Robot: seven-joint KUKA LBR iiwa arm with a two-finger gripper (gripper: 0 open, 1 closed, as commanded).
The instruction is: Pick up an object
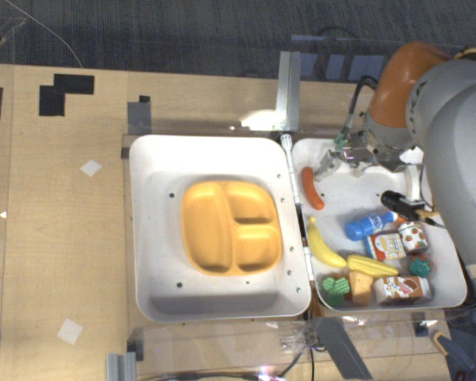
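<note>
My gripper point(341, 154) hangs below the orange wrist band over the far part of the right bin point(457, 288), above its bare floor. A red sausage point(312, 189) lies just to the left of and in front of it, by the bin's left wall. Further forward lie a blue bottle point(370, 225), a banana point(324, 246), a yellow corn cob point(371, 266), a green broccoli piece point(334, 286) and small printed cartons point(401, 290). I see nothing in the gripper. The arm's grey body hides the bin's right side.
The left bin point(155, 292) holds a yellow divided plate point(230, 227) at its middle. A metal post point(289, 94) stands behind the seam between the bins. A black part point(402, 205) juts out from under the arm near the blue bottle.
</note>
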